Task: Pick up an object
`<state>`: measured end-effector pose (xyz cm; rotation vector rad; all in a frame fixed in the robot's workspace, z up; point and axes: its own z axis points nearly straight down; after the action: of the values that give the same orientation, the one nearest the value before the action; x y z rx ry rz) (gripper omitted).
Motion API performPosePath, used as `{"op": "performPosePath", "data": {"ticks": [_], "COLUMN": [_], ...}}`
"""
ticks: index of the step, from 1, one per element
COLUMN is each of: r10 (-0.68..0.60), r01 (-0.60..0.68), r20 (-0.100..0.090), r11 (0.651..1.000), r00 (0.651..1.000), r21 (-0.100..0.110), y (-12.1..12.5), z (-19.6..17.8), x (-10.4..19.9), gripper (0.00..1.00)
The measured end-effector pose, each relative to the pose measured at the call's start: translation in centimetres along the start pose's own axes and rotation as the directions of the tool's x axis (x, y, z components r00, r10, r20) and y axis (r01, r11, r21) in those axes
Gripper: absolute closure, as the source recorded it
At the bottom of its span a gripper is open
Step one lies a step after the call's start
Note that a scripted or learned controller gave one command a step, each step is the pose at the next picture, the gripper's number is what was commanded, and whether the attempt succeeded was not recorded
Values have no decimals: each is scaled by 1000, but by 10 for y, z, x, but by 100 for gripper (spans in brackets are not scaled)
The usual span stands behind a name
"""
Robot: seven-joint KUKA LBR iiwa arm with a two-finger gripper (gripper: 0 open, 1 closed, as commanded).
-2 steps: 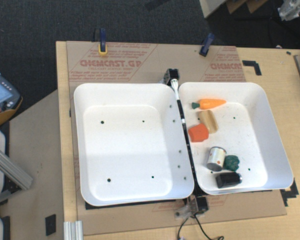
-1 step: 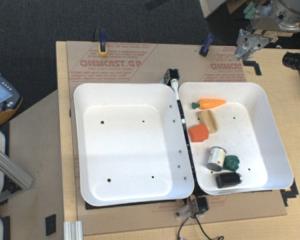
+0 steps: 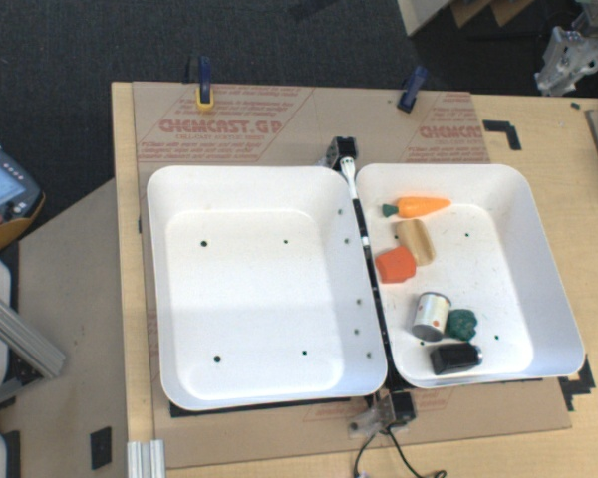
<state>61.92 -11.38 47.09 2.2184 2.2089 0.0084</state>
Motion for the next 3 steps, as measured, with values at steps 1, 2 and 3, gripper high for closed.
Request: {"op": "performPosePath", "data": {"ticks": [1, 2, 3], "r10": [-9, -7, -9], "r01": [9, 7, 9], "r20": [-7, 0, -6], "r11": [1000, 1000, 1000], "r00": [1000, 1000, 1000], "r21": [25, -12, 22], "y": [4, 49, 45], "z": [131, -36, 71], "x": [53, 50, 95], "gripper": [100, 100, 100]}}
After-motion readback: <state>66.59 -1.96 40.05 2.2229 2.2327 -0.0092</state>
